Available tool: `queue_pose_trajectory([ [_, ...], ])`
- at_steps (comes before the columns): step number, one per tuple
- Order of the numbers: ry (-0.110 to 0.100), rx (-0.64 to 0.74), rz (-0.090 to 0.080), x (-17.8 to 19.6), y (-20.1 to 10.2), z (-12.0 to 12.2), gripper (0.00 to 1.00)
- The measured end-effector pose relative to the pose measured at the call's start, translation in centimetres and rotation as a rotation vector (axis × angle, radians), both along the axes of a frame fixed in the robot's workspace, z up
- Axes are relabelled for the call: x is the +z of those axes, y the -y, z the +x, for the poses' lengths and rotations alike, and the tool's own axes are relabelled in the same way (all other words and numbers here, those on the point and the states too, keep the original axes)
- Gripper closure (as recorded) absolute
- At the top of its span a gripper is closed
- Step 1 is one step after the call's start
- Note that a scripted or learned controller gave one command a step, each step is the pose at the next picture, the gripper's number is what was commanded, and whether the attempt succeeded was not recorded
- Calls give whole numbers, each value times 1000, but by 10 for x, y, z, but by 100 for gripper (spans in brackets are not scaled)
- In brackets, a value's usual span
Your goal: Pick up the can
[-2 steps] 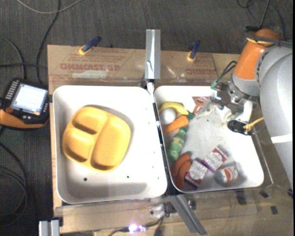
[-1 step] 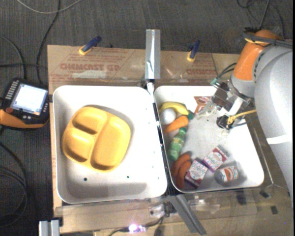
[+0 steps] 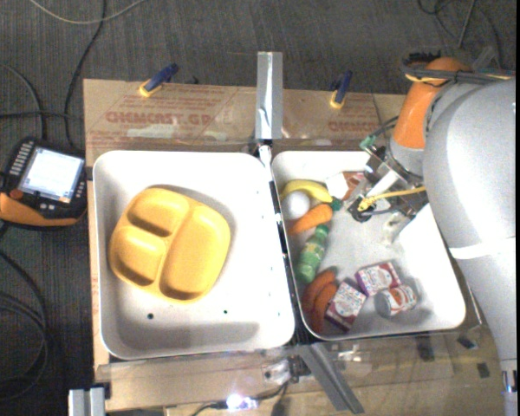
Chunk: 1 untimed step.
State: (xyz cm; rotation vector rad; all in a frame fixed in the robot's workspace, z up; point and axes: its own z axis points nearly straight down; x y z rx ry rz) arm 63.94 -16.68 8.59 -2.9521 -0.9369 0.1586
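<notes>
Far to the left of the gripper, off the bench, I see a handheld pendant (image 3: 40,183) with a lit screen lying on the dark floor. Next comes the left bin (image 3: 113,319), well to the left of the gripper, and it bears a yellow divided tray (image 3: 171,243) lying a little askew.

Across the divider is the right bin (image 3: 438,310), where the gripper works. Along its left wall, to the left of the gripper, I make out a banana (image 3: 307,188) at the top, a white ball (image 3: 295,204) just under it, an orange carrot-like piece (image 3: 311,219), then a green bottle (image 3: 314,251) running down toward the near side. Below that, and well below the gripper, sits a reddish-orange piece (image 3: 320,291), with two small purple-and-white cartons (image 3: 346,304) (image 3: 377,277) beside it.

The can (image 3: 396,299) lies on its side at the near right of that bin, touching the cartons, well below the gripper and slightly to its right. Nothing is touching it from above.

The gripper (image 3: 374,196) hovers in the bin's upper part, tilted, just to the right of the banana, with what may be a small red-and-white packet (image 3: 354,181) beside it. Its tip is a jumble of dark metal and a yellow cable from here, and I cannot tell whether it is parted or closed. The grey arm (image 3: 472,172) with its orange band (image 3: 412,120) fills the right.
</notes>
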Motion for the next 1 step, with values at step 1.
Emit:
queue_pose_trajectory([
  [1,114,134,15,6,38,-48,0],
])
